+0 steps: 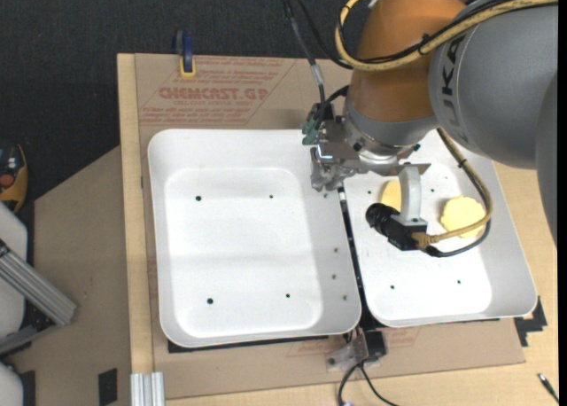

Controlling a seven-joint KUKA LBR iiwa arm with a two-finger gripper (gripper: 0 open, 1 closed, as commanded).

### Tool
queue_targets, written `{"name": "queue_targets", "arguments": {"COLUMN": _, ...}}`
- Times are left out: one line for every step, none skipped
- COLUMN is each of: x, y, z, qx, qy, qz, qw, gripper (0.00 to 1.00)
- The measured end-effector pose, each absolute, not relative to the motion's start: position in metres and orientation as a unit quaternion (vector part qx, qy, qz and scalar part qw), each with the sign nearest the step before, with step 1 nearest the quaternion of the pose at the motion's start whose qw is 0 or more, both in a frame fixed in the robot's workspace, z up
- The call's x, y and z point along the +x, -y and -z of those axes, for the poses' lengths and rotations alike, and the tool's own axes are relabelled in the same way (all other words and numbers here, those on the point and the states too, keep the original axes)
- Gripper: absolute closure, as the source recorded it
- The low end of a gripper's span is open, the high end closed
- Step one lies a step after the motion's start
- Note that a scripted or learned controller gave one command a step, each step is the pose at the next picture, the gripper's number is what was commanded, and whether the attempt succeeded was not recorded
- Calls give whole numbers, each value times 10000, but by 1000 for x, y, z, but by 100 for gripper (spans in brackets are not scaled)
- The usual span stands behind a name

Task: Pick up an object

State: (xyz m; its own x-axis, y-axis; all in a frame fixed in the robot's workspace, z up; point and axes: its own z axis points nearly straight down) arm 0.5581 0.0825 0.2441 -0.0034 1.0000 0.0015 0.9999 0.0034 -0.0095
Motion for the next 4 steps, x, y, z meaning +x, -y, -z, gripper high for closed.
{"name": "queue_targets", "arguments": {"x": 562, "y": -137, "z": -326, "qx": -7050, "qy": 7092, "qz": 42, "qw": -21, "gripper": 100}}
{"name": "queue_targets", "arguments": {"x": 536, "y": -187, "z": -372, "qx": -7043, "qy": 7099, "qz": 37, "qw": -6, "gripper": 100}}
{"name": "queue_targets", "arguments": {"x": 521, "y": -112, "z": -382, "qx": -7095, "qy": 7047, "qz": -11, "qw": 1, "gripper": 100}}
{"name": "queue_targets", "arguments": {"x": 477, "y": -135, "z": -365, "qx": -7060, "qy": 7082, "qz": -22, "qw": 21, "gripper": 100}}
